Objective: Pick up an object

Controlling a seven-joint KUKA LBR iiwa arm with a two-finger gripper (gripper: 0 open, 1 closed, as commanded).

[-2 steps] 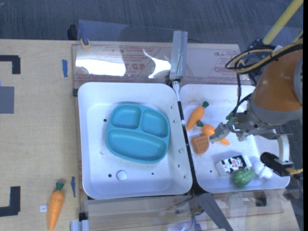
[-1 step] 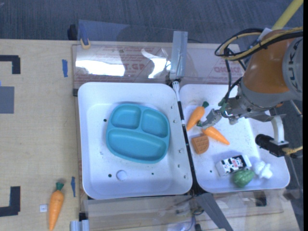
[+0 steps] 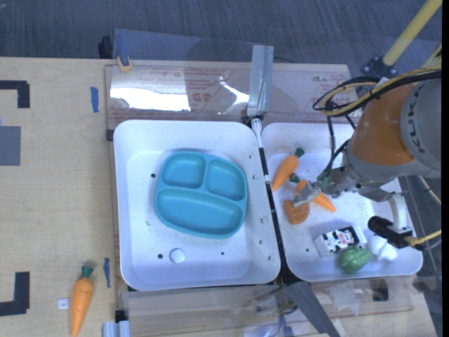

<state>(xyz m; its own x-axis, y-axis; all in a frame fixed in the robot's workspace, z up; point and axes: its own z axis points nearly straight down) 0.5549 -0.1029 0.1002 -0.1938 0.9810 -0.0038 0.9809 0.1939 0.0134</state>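
The right bin (image 3: 407, 262) holds several small toys. An orange carrot (image 3: 284, 171) with a green top lies near its left wall. A second, smaller carrot (image 3: 323, 202) and an orange chunk (image 3: 297, 213) lie close together in the middle. My gripper (image 3: 306, 196) hangs low right over these two, pointing down and left from the grey wrist with its orange band (image 3: 379, 128). Whether anything is held is hidden. A black-and-white toy (image 3: 339, 240), a green lump (image 3: 354, 259) and a white piece (image 3: 384, 248) sit toward the front right.
The left bin (image 3: 133, 188) bears a blue divided plate (image 3: 202, 194) and a small white disc (image 3: 177, 256). Another carrot (image 3: 82, 298) lies on the bench at the front left. A clear sheet (image 3: 182, 83) stands behind the bins. Cables (image 3: 344, 93) loop above the arm.
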